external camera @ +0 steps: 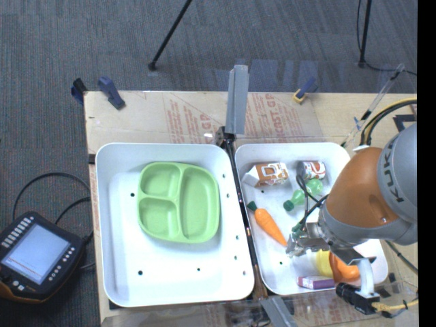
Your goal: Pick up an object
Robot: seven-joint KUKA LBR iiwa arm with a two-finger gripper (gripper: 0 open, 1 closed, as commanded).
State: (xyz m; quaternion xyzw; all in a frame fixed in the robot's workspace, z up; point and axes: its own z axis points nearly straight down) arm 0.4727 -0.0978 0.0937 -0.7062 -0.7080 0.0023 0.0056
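Grey arm point(409, 182) with orange band, black "KUKA" lettering, black cables

On the table, the left bin point(116, 251) holds a green divided tray point(180, 201), while the arm point(368, 196) hangs over the right bin point(272, 278) beside an orange carrot point(270, 226).

Grey arm point(392, 182) reaching in from right, orange-banded wrist bent down, jaws low.

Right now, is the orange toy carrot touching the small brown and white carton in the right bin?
Apart. The camera view shows bare white bin floor between the orange toy carrot and the brown and white carton.
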